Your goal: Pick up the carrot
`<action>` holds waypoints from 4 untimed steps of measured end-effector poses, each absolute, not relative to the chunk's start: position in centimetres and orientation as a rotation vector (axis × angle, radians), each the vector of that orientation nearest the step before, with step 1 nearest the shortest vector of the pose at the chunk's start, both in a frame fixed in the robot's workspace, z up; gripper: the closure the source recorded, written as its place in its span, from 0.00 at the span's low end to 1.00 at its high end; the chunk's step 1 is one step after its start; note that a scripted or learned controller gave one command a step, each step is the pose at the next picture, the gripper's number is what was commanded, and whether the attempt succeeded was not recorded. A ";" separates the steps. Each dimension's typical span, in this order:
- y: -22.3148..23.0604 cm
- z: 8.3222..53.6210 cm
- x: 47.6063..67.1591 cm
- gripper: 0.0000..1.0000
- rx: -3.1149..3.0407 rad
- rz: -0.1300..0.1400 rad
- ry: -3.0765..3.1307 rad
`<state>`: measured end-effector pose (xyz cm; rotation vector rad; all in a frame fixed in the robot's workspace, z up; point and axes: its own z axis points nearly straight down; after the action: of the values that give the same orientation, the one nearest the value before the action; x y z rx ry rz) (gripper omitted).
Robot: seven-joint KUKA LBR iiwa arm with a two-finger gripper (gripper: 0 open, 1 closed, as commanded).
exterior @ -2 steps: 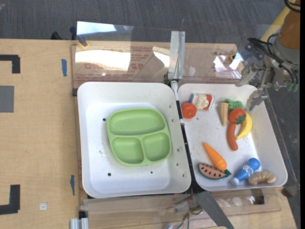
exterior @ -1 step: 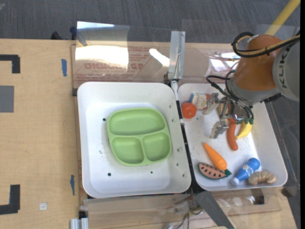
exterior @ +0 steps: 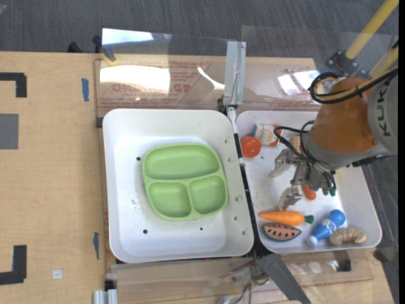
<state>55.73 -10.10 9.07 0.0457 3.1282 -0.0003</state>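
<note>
The carrot (exterior: 283, 218), orange with a green stub at its right end, lies on its side near the front of the right bin (exterior: 367, 195). My gripper (exterior: 288, 181) hangs just above and behind it, in the middle of that bin. Its two metal fingers (exterior: 280, 163) are spread apart, open, with only the white bin floor between them. The nearer fingertip sits a short way behind the carrot, apart from it.
The right bin also holds a watermelon slice (exterior: 281, 232), a blue-and-white bottle (exterior: 326, 226), a tan croissant-like piece (exterior: 348, 236), a red tomato (exterior: 250, 147), a small packet (exterior: 266, 133) and a small orange piece (exterior: 309, 192) under the wrist. The left bin (exterior: 120, 170) holds a green divided plate (exterior: 185, 180).
</note>
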 end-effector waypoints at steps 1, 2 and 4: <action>-10.8 9.4 49.3 0.00 -0.026 -0.008 3.103; -13.9 9.1 51.2 0.00 0.241 0.003 3.116; -21.5 12.0 59.5 0.00 0.496 -0.004 3.091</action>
<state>59.45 -21.54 12.03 0.4963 3.0911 -0.0036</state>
